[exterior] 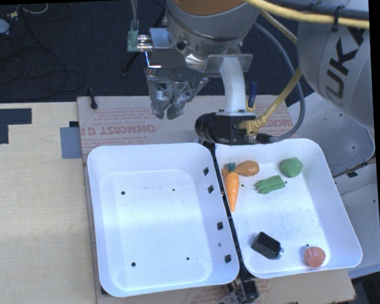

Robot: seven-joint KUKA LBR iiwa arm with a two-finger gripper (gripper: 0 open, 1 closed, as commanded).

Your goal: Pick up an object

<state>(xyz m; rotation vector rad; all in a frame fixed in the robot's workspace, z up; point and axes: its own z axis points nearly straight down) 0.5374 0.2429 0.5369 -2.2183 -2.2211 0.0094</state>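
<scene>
Arm hangs high behind the bins, gripper clear of everything, so no pick yet. Fingers, I can't tell. Right bin holds carrot, black block, green pieces, pink ball.

Two bins side by side on the table. In the right bin: carrot at left wall, box and ball near front. Left bin beside it.

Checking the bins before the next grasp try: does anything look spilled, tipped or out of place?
Nothing stands out. The carrot, orange piece, two green pieces, black block and pink ball all lie inside the right bin.
</scene>
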